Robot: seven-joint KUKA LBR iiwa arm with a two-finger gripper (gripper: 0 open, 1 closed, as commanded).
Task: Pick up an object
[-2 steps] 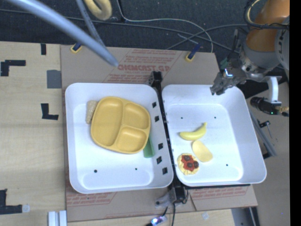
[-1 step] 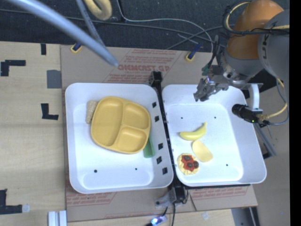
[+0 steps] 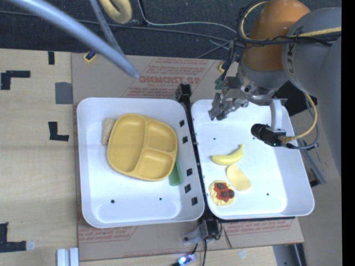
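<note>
- The gripper (image 3: 217, 113) hung over the right bin's (image 3: 288, 201) far-left corner — whether its fingers were apart, I could not tell.
- A banana (image 3: 228, 156) lay mid-bin, well apart from it.

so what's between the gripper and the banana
Nothing: in the camera view, only bare white floor of the right bin separates the gripper from the banana.
</note>
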